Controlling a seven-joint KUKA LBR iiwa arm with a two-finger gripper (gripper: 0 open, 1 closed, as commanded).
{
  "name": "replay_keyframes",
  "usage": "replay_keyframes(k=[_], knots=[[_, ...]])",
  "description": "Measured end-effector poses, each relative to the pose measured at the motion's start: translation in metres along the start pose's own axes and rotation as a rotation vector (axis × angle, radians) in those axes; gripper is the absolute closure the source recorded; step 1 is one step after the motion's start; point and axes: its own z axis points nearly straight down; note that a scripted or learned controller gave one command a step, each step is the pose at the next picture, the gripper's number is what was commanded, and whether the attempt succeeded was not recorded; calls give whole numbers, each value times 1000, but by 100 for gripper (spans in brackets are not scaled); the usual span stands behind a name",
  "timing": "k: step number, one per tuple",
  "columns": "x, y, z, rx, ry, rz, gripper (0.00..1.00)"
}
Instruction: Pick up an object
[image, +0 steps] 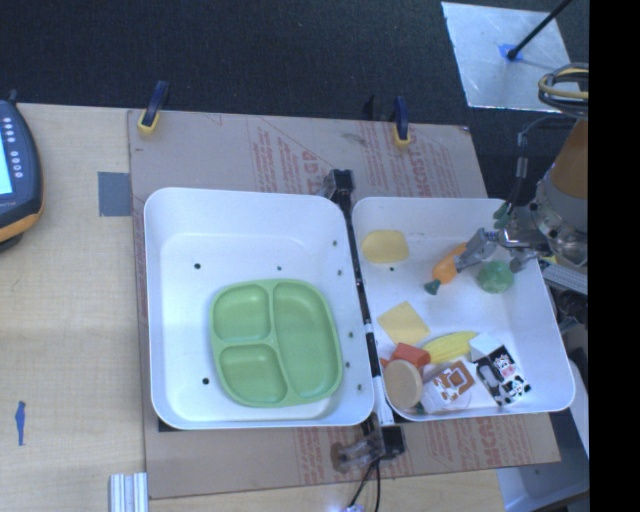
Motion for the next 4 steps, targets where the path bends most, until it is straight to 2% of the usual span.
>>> replay_keyframes(k=[1, 2, 3, 4], knots=[[-29, 52, 93, -21, -7, -5, 0], [-7, 29, 101, 2, -1, -2, 0], [2, 34, 101, -1, -2, -2, 0], [1, 34, 91, 0, -2, -4, 100]])
